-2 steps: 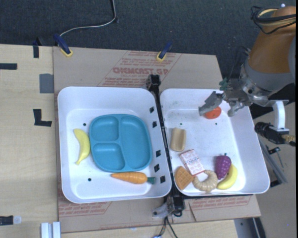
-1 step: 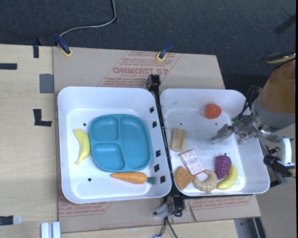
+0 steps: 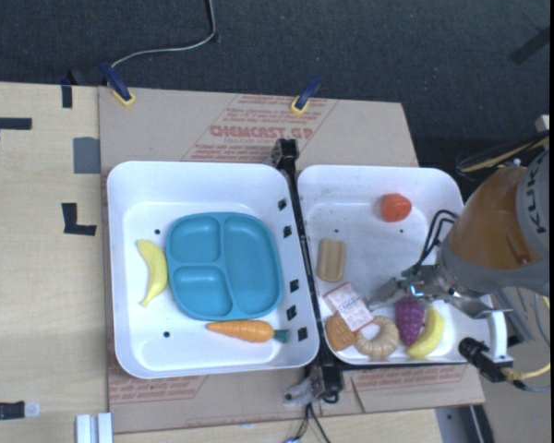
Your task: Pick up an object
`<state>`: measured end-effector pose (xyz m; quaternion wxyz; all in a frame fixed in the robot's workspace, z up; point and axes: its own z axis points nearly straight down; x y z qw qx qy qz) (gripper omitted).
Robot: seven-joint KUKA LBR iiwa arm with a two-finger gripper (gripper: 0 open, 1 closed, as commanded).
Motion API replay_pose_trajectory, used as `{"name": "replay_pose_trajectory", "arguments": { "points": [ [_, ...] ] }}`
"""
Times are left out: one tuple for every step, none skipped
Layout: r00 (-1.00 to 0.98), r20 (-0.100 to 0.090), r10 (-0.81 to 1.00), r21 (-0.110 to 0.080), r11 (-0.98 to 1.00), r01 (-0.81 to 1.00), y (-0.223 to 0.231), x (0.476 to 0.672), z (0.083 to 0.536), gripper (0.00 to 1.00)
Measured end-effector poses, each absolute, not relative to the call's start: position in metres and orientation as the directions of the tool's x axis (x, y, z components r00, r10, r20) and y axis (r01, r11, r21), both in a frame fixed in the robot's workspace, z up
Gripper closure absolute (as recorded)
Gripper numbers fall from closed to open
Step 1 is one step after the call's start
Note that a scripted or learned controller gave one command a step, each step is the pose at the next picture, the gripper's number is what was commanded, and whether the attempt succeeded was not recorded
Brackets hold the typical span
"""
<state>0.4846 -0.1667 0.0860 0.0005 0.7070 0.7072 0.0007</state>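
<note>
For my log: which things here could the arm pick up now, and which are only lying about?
For the job: gripper, purple grapes, small banana, bagel, red packet.

Lying about: blue plate, carrot, large banana, tomato.

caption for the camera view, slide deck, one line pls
Arm's hand hovers over purple grapes in right bin; left bin holds blue plate.

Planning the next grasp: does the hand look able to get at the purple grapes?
Probably yes: the hand hovers just above the purple grapes, open from above, though a banana and a ring-shaped pastry crowd their sides.
</note>
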Motion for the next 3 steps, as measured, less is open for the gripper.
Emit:
{"name": "replay_pose_trajectory", "arguments": {
  "points": [
    [-0.001, 0.0, 1.0, 0.001, 0.001, 1.0, -0.155, 0.513, 0.173, 0.0],
    [-0.001, -0.002, 1.0, 0.0, 0.001, 1.0, -0.209, 0.609, 0.203, 0.0],
    [-0.003, -0.003, 1.0, 0.005, 0.003, 1.0, -0.191, 0.667, 0.087, 0.0]
  ]
}}
